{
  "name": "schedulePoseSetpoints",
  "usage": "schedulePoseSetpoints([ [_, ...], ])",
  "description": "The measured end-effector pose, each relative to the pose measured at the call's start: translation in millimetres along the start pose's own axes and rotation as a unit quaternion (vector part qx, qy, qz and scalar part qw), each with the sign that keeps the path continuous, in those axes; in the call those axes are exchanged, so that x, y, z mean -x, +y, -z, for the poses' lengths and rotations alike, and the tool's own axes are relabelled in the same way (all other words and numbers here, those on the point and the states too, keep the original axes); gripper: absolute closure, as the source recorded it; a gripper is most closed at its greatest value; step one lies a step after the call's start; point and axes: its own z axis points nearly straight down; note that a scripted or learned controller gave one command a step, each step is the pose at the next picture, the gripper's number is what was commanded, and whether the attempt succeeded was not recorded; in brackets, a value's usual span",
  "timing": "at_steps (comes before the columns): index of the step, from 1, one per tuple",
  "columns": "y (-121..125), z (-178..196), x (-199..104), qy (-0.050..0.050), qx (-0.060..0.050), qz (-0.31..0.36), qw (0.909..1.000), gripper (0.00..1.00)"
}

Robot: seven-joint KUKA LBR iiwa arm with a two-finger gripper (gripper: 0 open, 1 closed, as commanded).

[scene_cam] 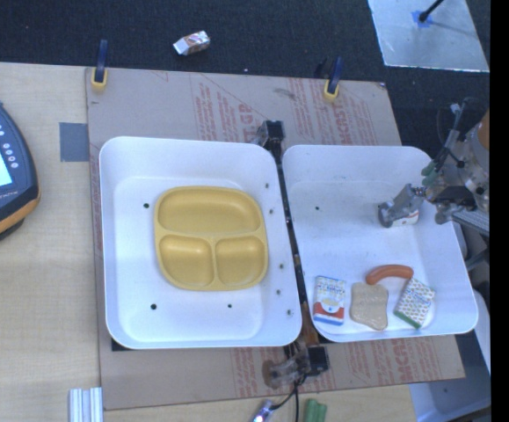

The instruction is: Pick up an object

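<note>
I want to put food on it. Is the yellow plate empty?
Empty. The yellow divided plate in the left bin shows three bare compartments.

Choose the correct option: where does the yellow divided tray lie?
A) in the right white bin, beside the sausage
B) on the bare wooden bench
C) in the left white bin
C: the yellow divided tray lies flat in the middle of the left white bin, apart from the small items in the right bin.
</note>
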Motion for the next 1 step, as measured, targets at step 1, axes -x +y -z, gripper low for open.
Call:
schedulePoseSetpoints([
  [1, -45.9, -110.1, 16.3, 0.0, 0.0, 0.001, 1.0, 0.0],
])
